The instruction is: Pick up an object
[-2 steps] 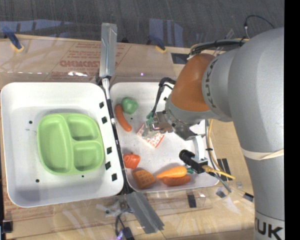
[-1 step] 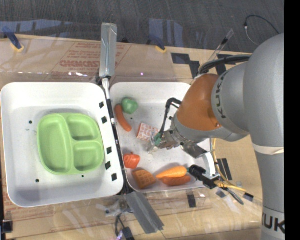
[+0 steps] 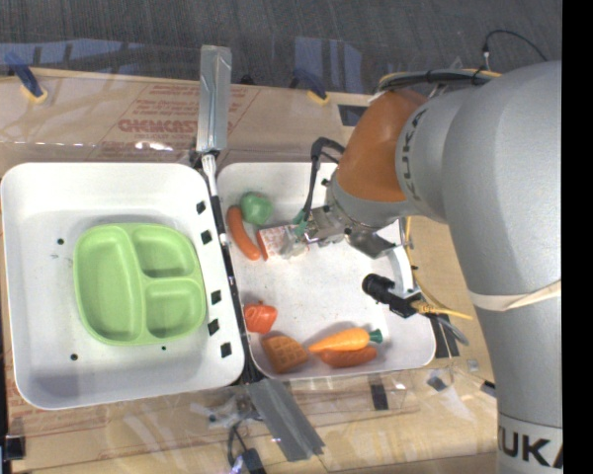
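My gripper (image 3: 304, 233) reaches down into the right bin (image 3: 306, 294), at its upper left part. Its tip is right against a small red-and-white packet (image 3: 275, 241); I cannot see whether it grips the packet. Just left of the packet lies an orange-red sausage-shaped toy (image 3: 241, 233), with a green round toy (image 3: 257, 207) above it. A red tomato-like toy (image 3: 261, 317) sits by the bin's left wall. Along the front wall lie a brown bread-like piece (image 3: 284, 352) and a carrot (image 3: 344, 342) with a green top.
The left bin (image 3: 40, 215) holds a light green divided plate (image 3: 138, 282). The grey arm with its orange band (image 3: 376, 156) covers the right bin's upper right corner. A black fitting (image 3: 387, 294) sticks out over the bin's right side. A grey divider bar (image 3: 213, 97) runs between the bins.
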Action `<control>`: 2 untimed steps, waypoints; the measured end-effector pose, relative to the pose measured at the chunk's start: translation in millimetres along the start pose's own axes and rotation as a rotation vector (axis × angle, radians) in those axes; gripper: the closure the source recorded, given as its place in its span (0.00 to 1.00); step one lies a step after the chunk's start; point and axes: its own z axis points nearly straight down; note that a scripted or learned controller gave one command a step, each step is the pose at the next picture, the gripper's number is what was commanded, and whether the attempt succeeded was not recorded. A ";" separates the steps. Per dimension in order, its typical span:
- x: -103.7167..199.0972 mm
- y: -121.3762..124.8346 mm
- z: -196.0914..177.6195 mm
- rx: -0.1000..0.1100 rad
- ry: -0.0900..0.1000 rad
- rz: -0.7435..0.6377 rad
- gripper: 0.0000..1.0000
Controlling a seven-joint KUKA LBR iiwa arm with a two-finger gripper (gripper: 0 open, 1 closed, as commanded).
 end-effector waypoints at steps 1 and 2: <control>59.1 24.3 -83.7 -0.001 0.000 0.025 0.00; -4.0 53.4 -53.4 0.000 -0.002 -0.239 0.00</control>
